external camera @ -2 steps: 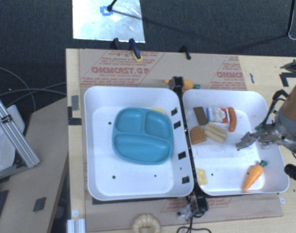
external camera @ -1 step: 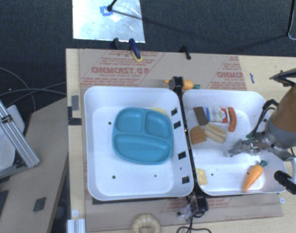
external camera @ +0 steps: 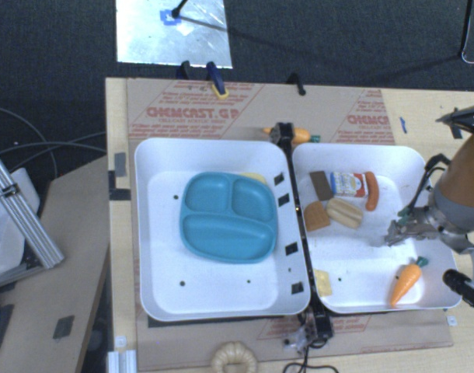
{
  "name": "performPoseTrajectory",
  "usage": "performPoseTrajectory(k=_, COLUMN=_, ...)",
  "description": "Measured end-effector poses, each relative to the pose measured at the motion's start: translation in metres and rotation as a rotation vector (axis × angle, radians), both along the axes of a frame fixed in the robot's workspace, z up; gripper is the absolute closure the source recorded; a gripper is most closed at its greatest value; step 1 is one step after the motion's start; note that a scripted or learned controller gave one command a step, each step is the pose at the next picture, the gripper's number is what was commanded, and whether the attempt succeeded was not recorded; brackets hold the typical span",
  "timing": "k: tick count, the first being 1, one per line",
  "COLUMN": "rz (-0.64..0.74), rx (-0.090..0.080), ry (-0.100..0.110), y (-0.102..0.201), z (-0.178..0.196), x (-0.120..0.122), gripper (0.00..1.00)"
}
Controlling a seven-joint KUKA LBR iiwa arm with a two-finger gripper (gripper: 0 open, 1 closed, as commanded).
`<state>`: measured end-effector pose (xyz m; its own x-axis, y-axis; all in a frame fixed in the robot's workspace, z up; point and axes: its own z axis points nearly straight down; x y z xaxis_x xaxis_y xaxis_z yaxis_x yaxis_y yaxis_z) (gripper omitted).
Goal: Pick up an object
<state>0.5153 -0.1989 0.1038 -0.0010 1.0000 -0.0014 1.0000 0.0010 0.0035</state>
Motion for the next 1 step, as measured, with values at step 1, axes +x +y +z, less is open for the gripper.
performPoseTrajectory(k=1, rz=0.003, rx=-0.001, ry=-0.004, y=-0.0062, z=0.0561, x=0.0103, gripper=1.0)
